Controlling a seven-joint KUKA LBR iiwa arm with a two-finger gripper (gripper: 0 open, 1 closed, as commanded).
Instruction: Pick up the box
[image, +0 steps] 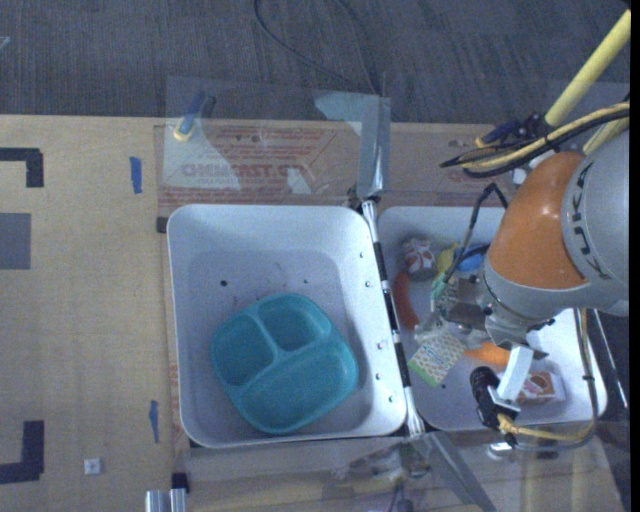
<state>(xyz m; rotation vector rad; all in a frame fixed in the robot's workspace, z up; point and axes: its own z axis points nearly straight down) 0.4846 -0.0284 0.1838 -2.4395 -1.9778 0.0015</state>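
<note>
Looming over the right bin (590, 395), the arm's orange band (535, 235) and grey wrist sit closest to the lens and cover much of what lies under them. Below the wrist the gripper (462, 312) points down into that bin, the whole arm bent steeply over from the right so that the tool hangs nearly straight down among the clutter. Whether the tool is apart, together or clamped on anything cannot be told, because the wrist body hides its tip.

Several small items crowd the right bin, probably tipped in loosely as picking stock, which would explain their jumbled angles. A small patterned box (437, 358) lies flat and skewed just below and left of the gripper, near the wall shared with the left bin (200, 235); this looks like the task's thing, still resting on the bin floor. A second white-and-red carton (541, 385) lies further right, partly under a white tab on the arm. A red-and-white object (419, 256) sits near the bin's far wall.

The left bin holds a teal divided plate (285, 362), lying flat and well apart from the arm.
</note>
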